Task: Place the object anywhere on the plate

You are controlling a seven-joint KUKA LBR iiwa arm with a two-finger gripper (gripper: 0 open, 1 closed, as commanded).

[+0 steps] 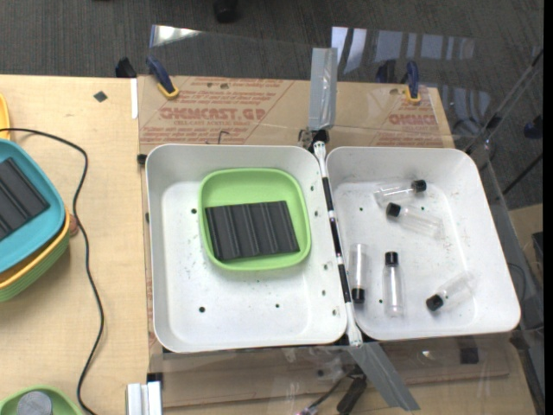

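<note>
Two white bins sit side by side. The left bin (173,309) holds a green plate (252,220) toward its far side, with a dark ribbed pad (251,230) lying on it. The right bin (492,258) holds clear vials with black caps: two near the far side (400,193), one beside the left wall (357,273), one upright-looking in the middle (393,282), and one near the right (451,292); a further vial may lie among the far ones, hard to tell. None is on the plate.
</note>
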